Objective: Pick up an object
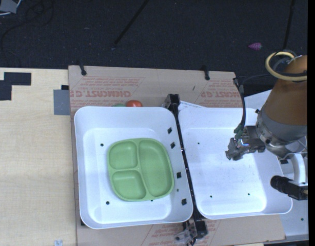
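The metal two-finger gripper (238,148) hovers over the right white plastic bin (224,209) — finger state unclear; a green three-compartment plastic plate (140,168) lies at nine o'clock.

A small red-orange object (134,104) sits half-hidden behind the left bin (91,137).

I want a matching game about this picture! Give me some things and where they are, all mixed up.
Things:
1. green plate
2. gripper
3. red thing
4. orange band

Places:
A. behind the left bin's far rim
B. on the arm, above the wrist
C. lying flat in the left bin
D. over the right bin

Pairs: 1-C, 2-D, 3-A, 4-B
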Motion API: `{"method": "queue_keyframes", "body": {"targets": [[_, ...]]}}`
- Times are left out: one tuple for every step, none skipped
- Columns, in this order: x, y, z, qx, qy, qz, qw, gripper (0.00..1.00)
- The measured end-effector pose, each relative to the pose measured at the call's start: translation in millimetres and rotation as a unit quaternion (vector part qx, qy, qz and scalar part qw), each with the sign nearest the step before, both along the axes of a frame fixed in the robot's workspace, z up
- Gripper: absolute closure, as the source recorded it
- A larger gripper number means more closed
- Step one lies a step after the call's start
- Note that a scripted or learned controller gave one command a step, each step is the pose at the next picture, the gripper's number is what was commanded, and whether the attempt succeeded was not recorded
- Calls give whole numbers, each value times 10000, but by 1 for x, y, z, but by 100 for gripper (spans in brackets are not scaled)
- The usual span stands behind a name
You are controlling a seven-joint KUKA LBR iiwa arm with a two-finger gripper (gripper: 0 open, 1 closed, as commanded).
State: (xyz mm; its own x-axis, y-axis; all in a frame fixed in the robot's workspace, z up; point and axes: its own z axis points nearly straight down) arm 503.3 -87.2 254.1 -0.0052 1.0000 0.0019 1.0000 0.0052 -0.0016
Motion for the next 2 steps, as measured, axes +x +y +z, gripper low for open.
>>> {"method": "queue_keyframes", "body": {"targets": [[13,57,0,-4,5,-8,10000,100],[31,97,-10,-8,7,-11,10000,100]]}}
